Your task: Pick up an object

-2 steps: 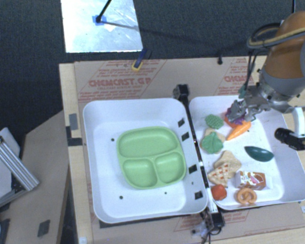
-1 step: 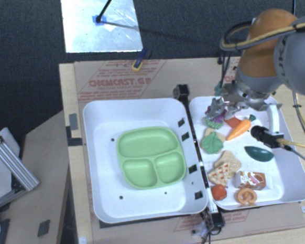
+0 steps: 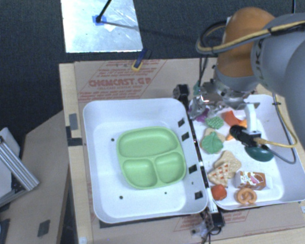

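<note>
Operator: Objects for picking lay in the right-hand shallow white plastic bin [image 3: 291,184]. Report their layout relative to the pale green three-compartment plastic tray [image 3: 151,157].

Technician: The tray sat in the left-hand shallow white plastic bin [image 3: 99,149], roughly at its centre. All toy pieces were to the right of the tray, past the divider between the bins. Nearest it were a green leaf-shaped toy [image 3: 212,142] and a waffle-patterned tan toy slice [image 3: 223,170]. A small red round toy [image 3: 219,192] and a brown pretzel-shaped toy [image 3: 246,195] lay right of the tray's lower corner. A dark teal scoop-shaped toy [image 3: 261,152] and an orange carrot-like toy [image 3: 231,118] were farther right.

Operator: Gripper position?

Technician: The grey two-finger gripper [image 3: 200,109] was low at the far end of the right bin, up and right of the tray, just beside the divider. A small purple item [image 3: 205,111] was at the gripper tip.

Operator: Finger state?

Technician: Could not be determined; the wrist hid the tip. No item was visibly gripped.
</note>
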Tool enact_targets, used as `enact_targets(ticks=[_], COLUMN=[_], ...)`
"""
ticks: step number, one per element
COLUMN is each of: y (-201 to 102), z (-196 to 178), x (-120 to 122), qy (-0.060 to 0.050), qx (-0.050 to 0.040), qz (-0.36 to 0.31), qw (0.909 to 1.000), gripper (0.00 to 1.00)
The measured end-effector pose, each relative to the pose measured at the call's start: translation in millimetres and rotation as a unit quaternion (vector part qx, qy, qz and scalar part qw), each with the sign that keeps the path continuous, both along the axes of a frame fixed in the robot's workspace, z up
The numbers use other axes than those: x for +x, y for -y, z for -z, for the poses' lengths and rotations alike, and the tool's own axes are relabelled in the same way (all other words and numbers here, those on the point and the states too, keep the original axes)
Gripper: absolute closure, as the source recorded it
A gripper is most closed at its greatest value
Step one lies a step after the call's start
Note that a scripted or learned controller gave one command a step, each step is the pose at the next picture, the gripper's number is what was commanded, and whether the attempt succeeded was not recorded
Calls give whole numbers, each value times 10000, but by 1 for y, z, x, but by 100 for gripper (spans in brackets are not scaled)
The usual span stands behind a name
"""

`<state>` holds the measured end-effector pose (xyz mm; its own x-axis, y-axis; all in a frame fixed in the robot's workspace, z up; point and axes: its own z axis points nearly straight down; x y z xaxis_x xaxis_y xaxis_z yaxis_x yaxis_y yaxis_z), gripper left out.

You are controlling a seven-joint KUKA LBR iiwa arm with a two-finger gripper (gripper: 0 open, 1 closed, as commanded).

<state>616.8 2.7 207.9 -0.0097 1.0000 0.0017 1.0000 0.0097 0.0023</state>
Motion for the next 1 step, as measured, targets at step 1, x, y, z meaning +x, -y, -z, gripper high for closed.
enact_targets(ticks=[1], y=[-61], z=[-15], x=[4], qy=[2], qx=[1], qz=[0], qw=[10000], gripper=[100])
